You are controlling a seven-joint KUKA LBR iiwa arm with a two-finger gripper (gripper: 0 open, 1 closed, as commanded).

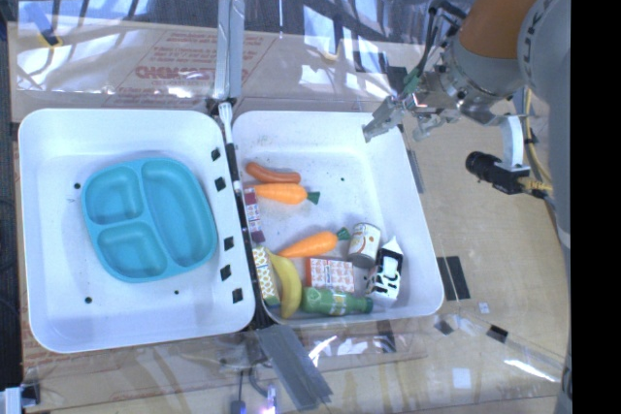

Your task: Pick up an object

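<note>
I am watching the gripper [386, 119] hovering at the far right corner of the right bin [330, 133], and I cannot tell whether it is released or clenched, though nothing is showing in its grasp. The pickable things are lying toward the bin's near and left edges: a sausage [273, 174] and a carrot [282, 194] by the left wall, long axes running left to right, and a second carrot [311, 243], a banana [286, 279] and a can [364, 241] crowding the near edge. I am judging the upper carrot the easier reach, since it is lying nearer the arm with bare floor around it.
</note>
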